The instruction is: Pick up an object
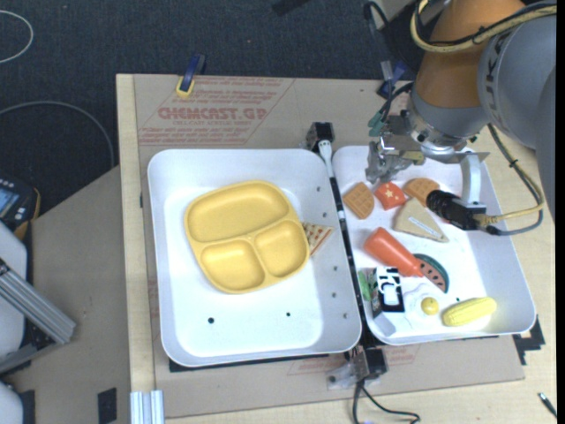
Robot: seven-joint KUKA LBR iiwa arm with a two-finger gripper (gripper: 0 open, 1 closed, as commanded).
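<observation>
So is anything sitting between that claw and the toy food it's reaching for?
Nothing visible does. The gripper hangs at the far end of the right bin, directly above the small red piece, with the waffle-like cracker just beside it. No other object lies between them.

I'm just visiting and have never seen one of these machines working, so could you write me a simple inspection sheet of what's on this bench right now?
Surface: brown bench board bearing a left bin and a right bin, both white, side by side.
Job's things: in the right bin, toy foods: carrot, watermelon slice, corn cob, cheese wedge, cracker.
Clutter: yellow divided plate in the left bin, a small wedge at its right edge.
Grippers: gripper low over the right bin's far end, above a small red piece; grip not discernible.
Cables: yellow and black cables by the arm; black cable below the bench.
Surroundings: dark carpet; yellow clamp at the board's far edge.
</observation>
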